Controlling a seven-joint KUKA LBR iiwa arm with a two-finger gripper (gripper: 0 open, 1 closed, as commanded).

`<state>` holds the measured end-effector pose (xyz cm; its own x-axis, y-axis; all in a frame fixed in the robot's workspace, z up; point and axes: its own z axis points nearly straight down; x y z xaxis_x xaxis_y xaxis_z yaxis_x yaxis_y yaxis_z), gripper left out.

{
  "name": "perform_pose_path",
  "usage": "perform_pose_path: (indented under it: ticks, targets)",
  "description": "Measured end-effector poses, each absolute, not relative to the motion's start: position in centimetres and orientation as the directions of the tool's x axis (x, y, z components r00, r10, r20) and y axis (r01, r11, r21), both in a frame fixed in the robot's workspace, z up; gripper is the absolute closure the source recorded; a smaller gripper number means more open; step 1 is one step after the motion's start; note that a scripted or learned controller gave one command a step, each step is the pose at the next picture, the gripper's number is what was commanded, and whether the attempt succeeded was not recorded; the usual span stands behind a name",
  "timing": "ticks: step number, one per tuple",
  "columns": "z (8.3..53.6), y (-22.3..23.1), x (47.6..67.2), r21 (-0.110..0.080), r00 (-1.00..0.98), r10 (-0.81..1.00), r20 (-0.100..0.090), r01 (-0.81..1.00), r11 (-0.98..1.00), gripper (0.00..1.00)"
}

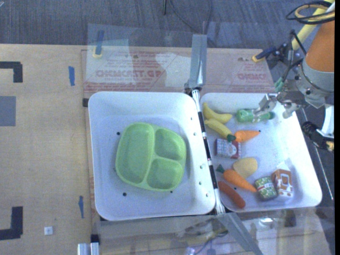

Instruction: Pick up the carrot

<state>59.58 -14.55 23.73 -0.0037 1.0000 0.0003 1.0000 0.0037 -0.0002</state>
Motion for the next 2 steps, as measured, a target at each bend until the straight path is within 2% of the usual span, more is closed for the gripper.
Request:
perform_pose_path:
  ticks: [1, 2]
  targets:
    - [13.7, -10.2, 56.9, 0.001, -0.059, 0.998, 0.000, 0.998, 0.059, 0.00]
    - [9.5, -11.7, 58.3, 0.011, -0.091, 0.996, 0.004, 0.996, 0.091, 0.00]
